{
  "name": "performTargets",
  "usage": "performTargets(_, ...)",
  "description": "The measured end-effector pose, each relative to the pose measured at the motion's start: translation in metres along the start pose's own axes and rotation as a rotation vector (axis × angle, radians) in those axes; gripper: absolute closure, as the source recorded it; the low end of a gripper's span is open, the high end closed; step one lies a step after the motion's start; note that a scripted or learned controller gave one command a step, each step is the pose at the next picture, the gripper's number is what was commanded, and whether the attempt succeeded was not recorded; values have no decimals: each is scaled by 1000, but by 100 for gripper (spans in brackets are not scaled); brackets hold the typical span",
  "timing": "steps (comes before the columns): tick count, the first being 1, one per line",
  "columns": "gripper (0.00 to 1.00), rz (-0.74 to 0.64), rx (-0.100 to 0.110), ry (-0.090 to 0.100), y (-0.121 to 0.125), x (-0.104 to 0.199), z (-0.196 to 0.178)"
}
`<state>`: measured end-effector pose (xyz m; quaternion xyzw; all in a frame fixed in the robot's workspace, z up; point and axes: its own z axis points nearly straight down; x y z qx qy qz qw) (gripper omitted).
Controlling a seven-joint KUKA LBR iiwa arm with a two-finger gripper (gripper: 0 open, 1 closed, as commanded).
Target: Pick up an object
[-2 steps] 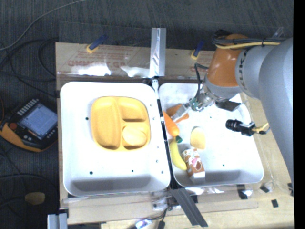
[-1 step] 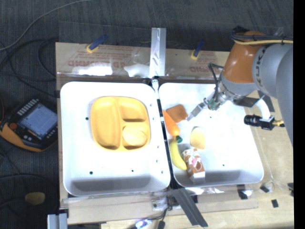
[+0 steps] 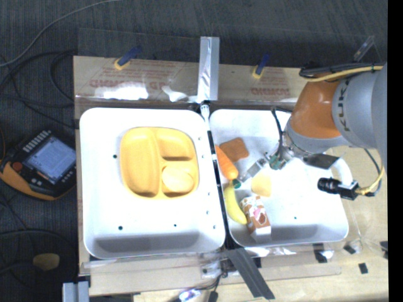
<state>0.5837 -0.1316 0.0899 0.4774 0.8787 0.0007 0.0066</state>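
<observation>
The right bin (image 3: 315,219) holds several toy foods. An orange carrot (image 3: 227,163) with a green tip lies by the bin's left wall. Just above it lies a brown-orange slice (image 3: 234,148). A yellow banana (image 3: 234,205) lies lower left, next to a small printed carton (image 3: 257,216). A pale yellow wedge (image 3: 262,184) sits mid-bin. My gripper (image 3: 250,170) reaches down-left from the orange-banded wrist (image 3: 318,115). It is low over the bin, between the carrot and the wedge, close to the carrot's green end. Nothing shows as held.
The left bin (image 3: 101,231) contains a yellow compartment tray (image 3: 157,161). A divider rim (image 3: 214,168) separates the two bins. The right half of the right bin is bare white floor. A handheld pendant (image 3: 39,162) lies off the bench at left.
</observation>
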Motion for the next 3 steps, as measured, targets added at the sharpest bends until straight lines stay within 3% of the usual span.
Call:
performTargets(1, 0, 280, -5, 0, -33, 28, -1)
performTargets(3, 0, 362, 2, 6, -19, -2, 1)
